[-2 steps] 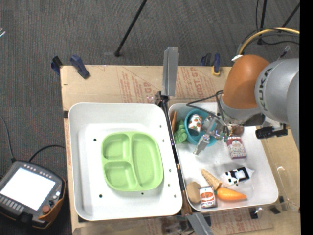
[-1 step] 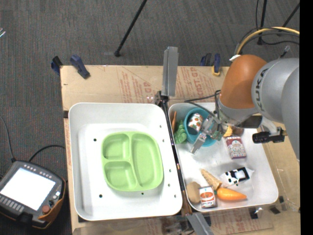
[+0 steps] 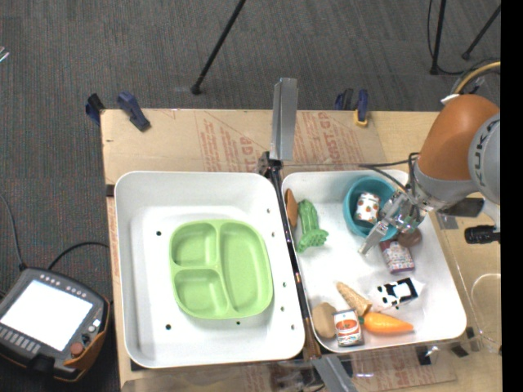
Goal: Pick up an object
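The green divided plate (image 3: pixel 221 268) lies alone in the left bin (image 3: pixel 135 219), while in the right bin the gripper (image 3: pixel 391 229), seemingly open and holding nothing, hovers beside the teal bowl (image 3: pixel 357 212), above a small patterned cup (image 3: pixel 397 256), its likely target

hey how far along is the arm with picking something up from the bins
Done: the arm has reached into the right bin, with the gripper low beside the teal bowl, above a small speckled cup. In hand: nothing visibly between the fingers. Left: closing on an item and lifting it. The green toy, carrot and black-and-white cow toy lie untouched; the green divided plate sits in the left bin.
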Motion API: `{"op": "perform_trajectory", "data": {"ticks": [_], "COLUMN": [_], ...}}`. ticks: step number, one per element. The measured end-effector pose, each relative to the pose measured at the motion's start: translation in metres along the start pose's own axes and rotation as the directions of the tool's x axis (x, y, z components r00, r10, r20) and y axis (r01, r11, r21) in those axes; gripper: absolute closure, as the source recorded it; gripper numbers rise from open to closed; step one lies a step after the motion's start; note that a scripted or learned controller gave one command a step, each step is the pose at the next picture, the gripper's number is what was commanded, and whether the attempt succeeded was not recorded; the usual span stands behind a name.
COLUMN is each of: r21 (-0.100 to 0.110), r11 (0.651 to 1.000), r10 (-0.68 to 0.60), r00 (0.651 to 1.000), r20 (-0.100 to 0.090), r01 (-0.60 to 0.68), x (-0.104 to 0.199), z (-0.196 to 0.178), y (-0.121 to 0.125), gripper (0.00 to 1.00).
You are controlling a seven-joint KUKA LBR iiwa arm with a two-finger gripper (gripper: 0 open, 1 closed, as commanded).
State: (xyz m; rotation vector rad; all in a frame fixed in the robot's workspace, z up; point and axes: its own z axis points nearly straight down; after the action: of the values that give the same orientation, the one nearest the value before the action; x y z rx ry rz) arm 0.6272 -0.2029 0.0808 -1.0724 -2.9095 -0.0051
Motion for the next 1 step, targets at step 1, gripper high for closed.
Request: {"op": "perform_trajectory", "data": {"ticks": [1], "r21": [-0.015], "r11": [0.998], "r10": [0.065], "r00": [0.997], "r20": [0.038], "r01": [-0.064], "x": [0.0635], "z": [-0.0044], "y": [0.0084], "gripper": [0.00]}}
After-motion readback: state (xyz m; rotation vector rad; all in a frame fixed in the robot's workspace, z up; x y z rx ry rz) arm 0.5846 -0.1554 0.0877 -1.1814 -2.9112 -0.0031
